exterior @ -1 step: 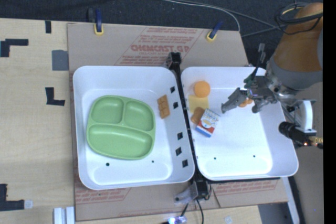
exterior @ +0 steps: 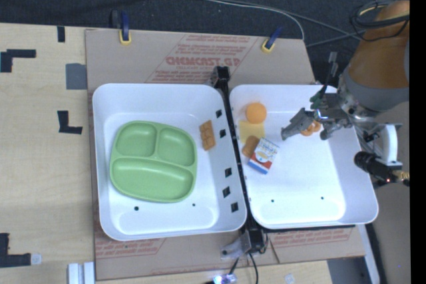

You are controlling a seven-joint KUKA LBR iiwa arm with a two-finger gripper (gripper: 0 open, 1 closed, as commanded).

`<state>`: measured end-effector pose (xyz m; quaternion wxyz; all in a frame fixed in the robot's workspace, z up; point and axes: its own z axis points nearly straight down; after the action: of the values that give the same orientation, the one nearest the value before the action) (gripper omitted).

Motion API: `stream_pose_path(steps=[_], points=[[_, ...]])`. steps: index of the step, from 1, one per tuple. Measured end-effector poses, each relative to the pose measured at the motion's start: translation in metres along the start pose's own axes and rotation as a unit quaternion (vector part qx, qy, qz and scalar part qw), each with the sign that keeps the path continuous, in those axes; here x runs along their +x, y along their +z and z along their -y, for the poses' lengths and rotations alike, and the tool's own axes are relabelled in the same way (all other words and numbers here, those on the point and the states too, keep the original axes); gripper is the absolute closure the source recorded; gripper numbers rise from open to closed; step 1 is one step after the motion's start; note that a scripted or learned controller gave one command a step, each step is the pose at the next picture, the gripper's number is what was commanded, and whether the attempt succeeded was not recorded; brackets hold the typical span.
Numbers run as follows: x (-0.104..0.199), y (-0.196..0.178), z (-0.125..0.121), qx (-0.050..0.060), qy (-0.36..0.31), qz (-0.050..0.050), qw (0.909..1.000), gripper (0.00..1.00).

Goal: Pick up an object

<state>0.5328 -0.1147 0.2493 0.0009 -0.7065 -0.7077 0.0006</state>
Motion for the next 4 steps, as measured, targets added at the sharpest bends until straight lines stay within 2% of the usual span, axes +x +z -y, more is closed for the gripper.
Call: stream_pose_path(steps=[1, 3, 4], points=[[-0.003, 0.056, -0.008, 0.002, 0.001, 0.0, 1.0, 0.0], [0.001, 0.144, -0.003, 0.003, 0.0, 0.0, 1.0, 0.0], [0.002, 0.132, -0.004, 0.001, -0.001, -0.001, 1.0, 1.0]])
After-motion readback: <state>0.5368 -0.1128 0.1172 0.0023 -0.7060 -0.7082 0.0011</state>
